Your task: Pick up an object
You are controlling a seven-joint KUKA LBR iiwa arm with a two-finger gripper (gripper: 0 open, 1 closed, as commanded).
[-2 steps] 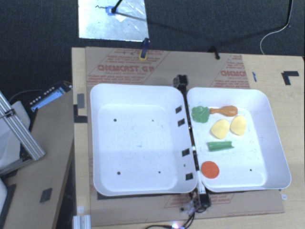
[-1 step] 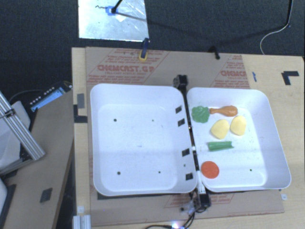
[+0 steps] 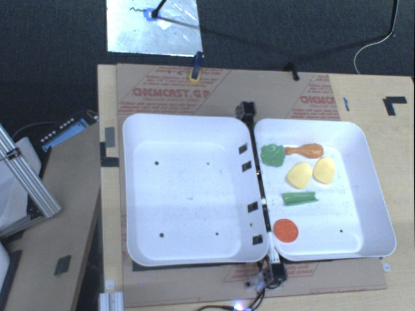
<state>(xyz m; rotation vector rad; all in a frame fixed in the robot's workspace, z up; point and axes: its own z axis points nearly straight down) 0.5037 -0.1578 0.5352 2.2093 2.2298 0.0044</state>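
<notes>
I'm looking down at two bins on the table (image 3: 110,96). The right bin (image 3: 369,193) holds a green leafy piece (image 3: 273,155), a drumstick (image 3: 305,150), two yellow pieces (image 3: 299,174) (image 3: 324,170), a green strip (image 3: 299,198) and a red disc (image 3: 285,230). The pincer's state, I can't tell.
</notes>
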